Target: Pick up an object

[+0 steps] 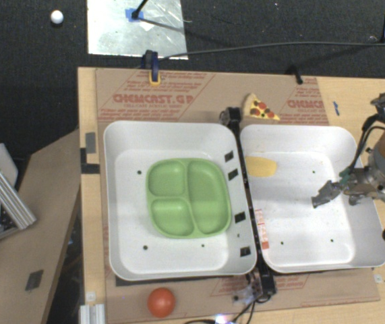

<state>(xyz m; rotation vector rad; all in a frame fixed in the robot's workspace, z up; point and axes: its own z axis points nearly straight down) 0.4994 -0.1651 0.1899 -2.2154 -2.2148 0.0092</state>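
Arm over the right bin, yellow piece waiting.
The right bin [327,248] holds the gripper [327,194], grip unreadable; the flat yellow piece [262,167], near its upper-left corner, looks light and thin, best pinched across its edges.

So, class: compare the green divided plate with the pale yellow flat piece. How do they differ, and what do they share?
1. The green divided plate is far larger than the pale yellow flat piece.
2. The plate lies in the left white bin; the yellow piece lies in the right white bin.
3. The plate has four compartments; the yellow piece looks plain.
Shared: both lie flat on a bin floor, apart from the claw.
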